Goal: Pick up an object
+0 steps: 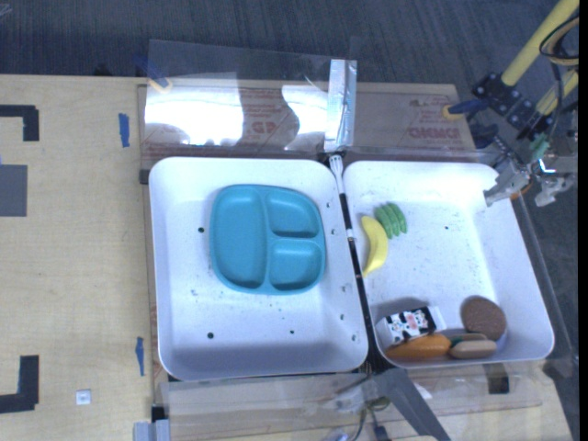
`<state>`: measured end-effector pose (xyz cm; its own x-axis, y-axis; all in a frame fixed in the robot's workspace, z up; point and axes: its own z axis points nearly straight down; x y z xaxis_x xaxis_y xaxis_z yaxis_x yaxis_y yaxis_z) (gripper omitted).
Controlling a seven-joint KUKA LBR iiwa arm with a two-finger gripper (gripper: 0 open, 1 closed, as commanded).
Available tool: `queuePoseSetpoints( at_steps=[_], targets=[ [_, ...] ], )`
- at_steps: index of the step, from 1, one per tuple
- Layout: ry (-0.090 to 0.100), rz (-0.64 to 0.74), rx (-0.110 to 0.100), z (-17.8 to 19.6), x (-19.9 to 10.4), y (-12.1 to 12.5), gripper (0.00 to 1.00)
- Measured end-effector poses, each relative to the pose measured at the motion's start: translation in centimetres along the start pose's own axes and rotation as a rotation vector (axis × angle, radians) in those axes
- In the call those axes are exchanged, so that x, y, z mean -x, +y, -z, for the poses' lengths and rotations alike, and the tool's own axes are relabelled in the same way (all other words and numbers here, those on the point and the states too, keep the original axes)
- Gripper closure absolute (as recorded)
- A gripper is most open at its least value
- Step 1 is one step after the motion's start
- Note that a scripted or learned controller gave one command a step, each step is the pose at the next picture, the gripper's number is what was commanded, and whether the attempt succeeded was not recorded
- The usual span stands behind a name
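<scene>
The gripper [514, 184] sits up at the far right corner of the right bin [524, 246], right over the bin's rim, with a tangle of dark hardware, cables and a yellow bar [542, 35] behind it. From where I stand, whether the claw is spread or clenched I cannot tell; the tip is small and washed out against the white plastic. Nothing shows between it, and it touches none of the objects.

Everything it might pick lies well apart from it. Nearest are the yellow banana [375, 244] and the green ridged piece [392, 219], side by side against the right bin's left wall, the green one just touching the banana's upper end. They are across the bin's floor from the claw, toward the dividing edge.

The rest is bunched along the bin's near edge. A small black-and-white carton [411, 322] lies by the near left corner, with an orange carrot-like piece [420, 345] just below it against the near wall. Beside the carrot's right end is a tan oblong piece [472, 345], and above that a round brown cookie-like disc [483, 317] near the near right corner. All four are diagonally opposite the claw or straight down the right wall from it.

In the left bin [175, 274] a blue divided plate [268, 238] lies flat in the middle, its two small compartments toward the right bin. A clear plastic sheet [243, 104] stands behind the left bin's far edge, catching glare.
</scene>
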<state>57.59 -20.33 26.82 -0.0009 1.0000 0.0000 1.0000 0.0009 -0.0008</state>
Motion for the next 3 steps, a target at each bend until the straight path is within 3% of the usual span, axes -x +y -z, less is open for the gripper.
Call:
queuePoseSetpoints(
  at_steps=[1, 2, 3],
  targets=[
    [0.004, 0.114, -0.010, -13.4, -7.8, 5.0, 0.00],
    [0.002, 0.197, 0.004, -8.2, -16.3, 3.8, 0.00],
    [-0.001, 0.317, 0.002, -8.4, -12.2, 4.7, 0.00]
  ],
)
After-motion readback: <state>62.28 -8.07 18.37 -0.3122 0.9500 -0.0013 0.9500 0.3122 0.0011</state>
